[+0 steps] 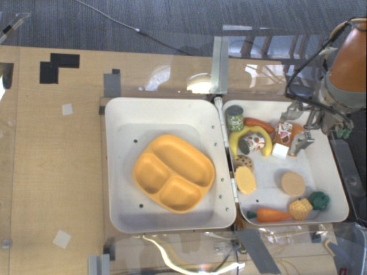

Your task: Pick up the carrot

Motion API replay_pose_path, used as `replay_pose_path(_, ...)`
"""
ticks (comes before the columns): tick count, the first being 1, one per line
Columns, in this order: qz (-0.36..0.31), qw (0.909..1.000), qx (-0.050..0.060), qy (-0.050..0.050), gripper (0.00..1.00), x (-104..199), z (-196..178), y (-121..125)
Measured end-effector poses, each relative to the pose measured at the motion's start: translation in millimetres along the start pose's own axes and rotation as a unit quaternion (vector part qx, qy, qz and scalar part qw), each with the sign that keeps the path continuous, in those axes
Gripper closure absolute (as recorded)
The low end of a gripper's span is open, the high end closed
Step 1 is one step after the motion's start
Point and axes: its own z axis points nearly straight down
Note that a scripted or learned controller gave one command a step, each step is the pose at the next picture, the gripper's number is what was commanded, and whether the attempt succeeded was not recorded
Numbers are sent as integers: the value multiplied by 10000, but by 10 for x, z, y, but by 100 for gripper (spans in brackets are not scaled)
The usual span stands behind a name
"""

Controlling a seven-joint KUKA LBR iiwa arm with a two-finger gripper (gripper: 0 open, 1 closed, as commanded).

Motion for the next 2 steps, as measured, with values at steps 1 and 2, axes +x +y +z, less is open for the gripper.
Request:
replay_pose_path(1, 114, 9999, 7, 10, 0, 1038, 160, -234)
replay_pose_path(2, 274, 9996, 14, -11, 0, 1057, -132, -589)
